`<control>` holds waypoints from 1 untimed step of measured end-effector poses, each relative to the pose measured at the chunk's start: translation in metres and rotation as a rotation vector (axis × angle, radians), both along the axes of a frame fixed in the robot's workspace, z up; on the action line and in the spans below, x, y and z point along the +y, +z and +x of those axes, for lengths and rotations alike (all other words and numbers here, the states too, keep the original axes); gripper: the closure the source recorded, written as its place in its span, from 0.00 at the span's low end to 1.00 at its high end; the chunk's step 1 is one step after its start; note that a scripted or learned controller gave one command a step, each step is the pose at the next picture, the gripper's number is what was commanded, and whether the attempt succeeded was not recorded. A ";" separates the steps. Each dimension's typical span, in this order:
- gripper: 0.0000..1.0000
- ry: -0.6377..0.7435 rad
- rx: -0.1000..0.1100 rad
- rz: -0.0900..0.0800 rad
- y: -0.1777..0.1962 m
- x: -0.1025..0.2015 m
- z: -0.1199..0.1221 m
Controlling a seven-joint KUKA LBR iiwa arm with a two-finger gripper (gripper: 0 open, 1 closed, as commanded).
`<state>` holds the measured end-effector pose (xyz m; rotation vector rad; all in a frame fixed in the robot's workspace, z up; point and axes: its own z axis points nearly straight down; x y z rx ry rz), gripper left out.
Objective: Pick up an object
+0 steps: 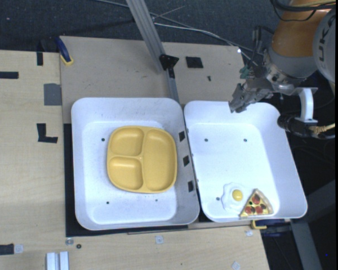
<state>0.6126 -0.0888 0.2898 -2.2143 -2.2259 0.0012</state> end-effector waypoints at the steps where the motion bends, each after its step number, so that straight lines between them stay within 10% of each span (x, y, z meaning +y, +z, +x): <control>1: 1.00 0.000 0.002 0.000 -0.022 0.051 -0.017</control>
